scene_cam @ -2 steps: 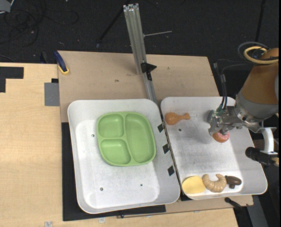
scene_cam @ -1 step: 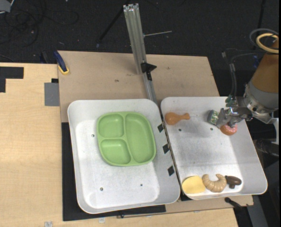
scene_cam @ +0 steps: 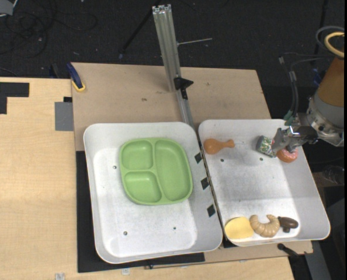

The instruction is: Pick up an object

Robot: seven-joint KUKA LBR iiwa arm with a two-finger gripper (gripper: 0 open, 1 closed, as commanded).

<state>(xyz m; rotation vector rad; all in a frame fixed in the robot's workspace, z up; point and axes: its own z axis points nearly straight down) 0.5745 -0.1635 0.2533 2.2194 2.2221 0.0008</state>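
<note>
While hanging over the right bin, go down slowly onto the red toy. Can't tell if gripper is squeezing anything.

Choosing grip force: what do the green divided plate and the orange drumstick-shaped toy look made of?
Green plate: likely moulded plastic, matte; uniform colour, rounded raised dividers. Orange drumstick toy: probably plastic or rubber, smooth with a slight sheen; too small to say which.
</note>
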